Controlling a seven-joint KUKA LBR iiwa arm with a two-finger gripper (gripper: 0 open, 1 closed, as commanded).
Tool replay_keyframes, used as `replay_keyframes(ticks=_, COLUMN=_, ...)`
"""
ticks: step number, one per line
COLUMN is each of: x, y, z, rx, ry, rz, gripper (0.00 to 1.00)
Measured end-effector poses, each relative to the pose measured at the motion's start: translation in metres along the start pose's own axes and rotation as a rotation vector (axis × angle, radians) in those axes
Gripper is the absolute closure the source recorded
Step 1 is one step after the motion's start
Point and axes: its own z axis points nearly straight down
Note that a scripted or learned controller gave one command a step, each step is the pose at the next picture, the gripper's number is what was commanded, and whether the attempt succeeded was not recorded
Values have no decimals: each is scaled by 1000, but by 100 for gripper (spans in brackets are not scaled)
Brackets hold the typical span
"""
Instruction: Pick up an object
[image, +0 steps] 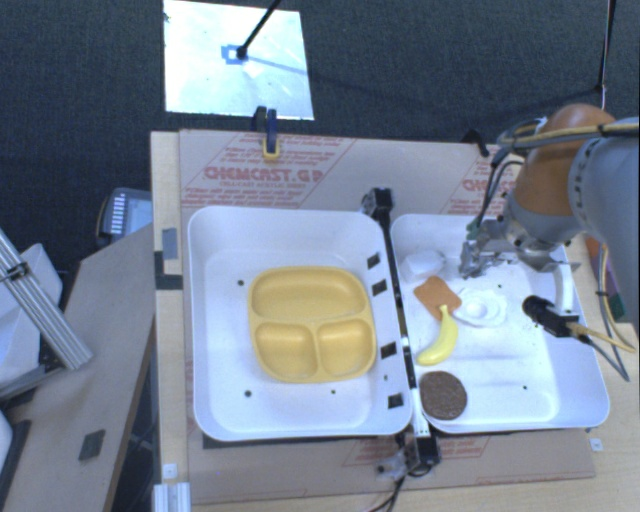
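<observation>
lying lengthwise up-down, banana (440, 340) in right bin, tool (474, 262) grip state unclear

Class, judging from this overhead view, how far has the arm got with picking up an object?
Done: the gripper has reached the right bin. In hand: nothing visibly. Left: the banana, brown disc and orange piece all lie in the bin, so the pick remains.

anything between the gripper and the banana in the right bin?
Nothing visible. The gripper sits over the right bin toward its back; the banana lies nearer the front, by the divider. An orange piece and a white piece flank that path without covering it.
</observation>
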Motion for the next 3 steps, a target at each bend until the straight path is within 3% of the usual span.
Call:
replay_keyframes(ticks=2, x=-7, y=0, z=-103, rx=-4, ry=-1, rz=3, gripper=100)
replay_keyframes(ticks=3, x=-8, y=2, z=-114, rx=0, ry=0, rz=1, gripper=100)
